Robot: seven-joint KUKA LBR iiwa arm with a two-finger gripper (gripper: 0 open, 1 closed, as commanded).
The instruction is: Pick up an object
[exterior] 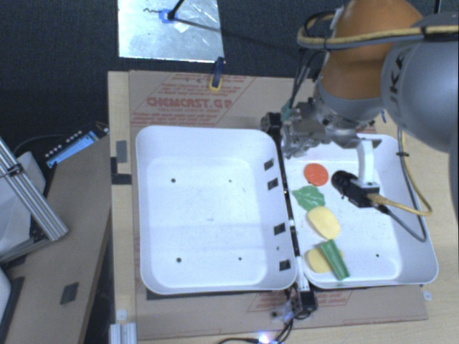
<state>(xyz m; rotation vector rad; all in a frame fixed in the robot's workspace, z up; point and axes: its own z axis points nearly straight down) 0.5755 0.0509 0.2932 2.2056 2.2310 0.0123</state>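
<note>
Hand (301, 138) is hovering over the right bin's (412, 253) far-left corner; its grip state cannot be told. An orange disc (315, 173) is lying just beside it.

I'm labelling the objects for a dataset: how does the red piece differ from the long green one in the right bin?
The red piece is round and flat-looking; the long green piece is a narrow stick. The red one lies alone near the bin's far end, close to the hand; the green one lies at the near end, slanted across a yellow piece. Both rest in the right bin by its left wall.
</note>
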